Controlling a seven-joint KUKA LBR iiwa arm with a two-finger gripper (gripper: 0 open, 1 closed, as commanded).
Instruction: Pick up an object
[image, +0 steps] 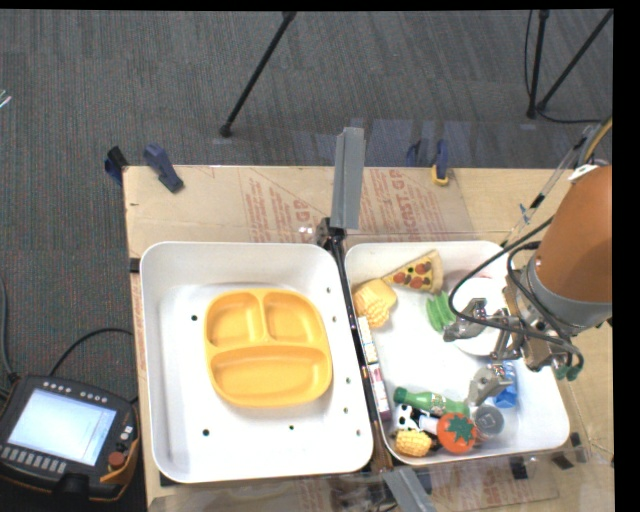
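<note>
Bins first, as you look down on them: two shallow white ones sit side by side on the cardboard-covered bench, their inner walls touching along the middle. The left bin carries a yellow divided tray near its centre, with bare white floor all around it up to the rim. The right bin is more crowded. Along its upper wall you see a pizza slice toy, and just beside it a yellow corn-like piece close to the inner wall. A green piece lies near the middle. At the lower edge several toys are packed together: a green bottle, a black-and-white cow toy, a small corn cob, a tomato and a grey round piece. The open floor in this bin is the middle strip — between the corn-like piece and the green bottle.

The arm comes in from the right, its orange band above the grey wrist, cables looping at its left. The gripper points down over the right side of the right bin, just above the grey round piece and next to a blue object. You cannot tell from this view if it is open or closed, and no object is seen held.
</note>
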